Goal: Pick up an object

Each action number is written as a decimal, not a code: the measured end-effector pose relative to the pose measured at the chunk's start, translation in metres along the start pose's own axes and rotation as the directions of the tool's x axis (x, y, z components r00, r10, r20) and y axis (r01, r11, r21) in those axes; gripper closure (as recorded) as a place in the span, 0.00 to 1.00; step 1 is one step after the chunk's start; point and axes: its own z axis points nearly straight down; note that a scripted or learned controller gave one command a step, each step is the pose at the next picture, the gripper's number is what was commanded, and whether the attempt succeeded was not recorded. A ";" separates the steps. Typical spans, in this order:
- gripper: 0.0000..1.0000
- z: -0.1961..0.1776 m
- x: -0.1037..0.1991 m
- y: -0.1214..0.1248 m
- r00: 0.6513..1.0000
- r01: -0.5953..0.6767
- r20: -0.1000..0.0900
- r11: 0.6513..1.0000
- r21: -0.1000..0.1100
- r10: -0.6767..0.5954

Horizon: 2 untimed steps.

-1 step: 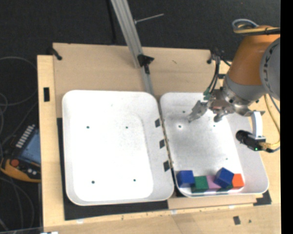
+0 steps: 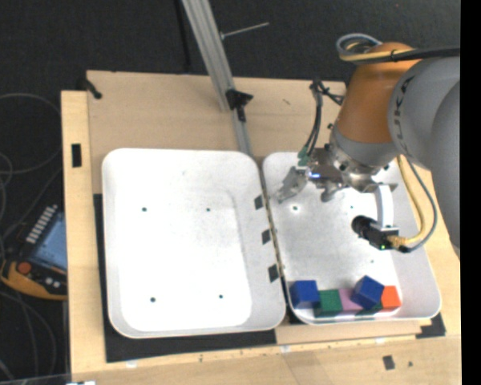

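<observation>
The arm reaches in over the right bin (image 2: 349, 251), its orange-banded wrist above the bin's far edge. The jaws (image 2: 309, 184) hang over the far left part of that bin, near the wall shared with the left bin (image 2: 180, 243); whether they are spread or pressed together cannot be told, and nothing shows between them. The blocks lie well apart from them, lined along the right bin's near wall: a blue cube (image 2: 305, 292), a green block (image 2: 329, 301), a pale purple block (image 2: 350, 301), a second blue cube (image 2: 369, 291) and an orange block (image 2: 390, 297).
</observation>
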 end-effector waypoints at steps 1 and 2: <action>0.00 -0.001 0.010 -0.014 1.000 -0.003 0.002 1.000 0.000 0.003; 0.00 -0.115 0.034 -0.051 1.000 -0.002 0.001 1.000 -0.011 0.002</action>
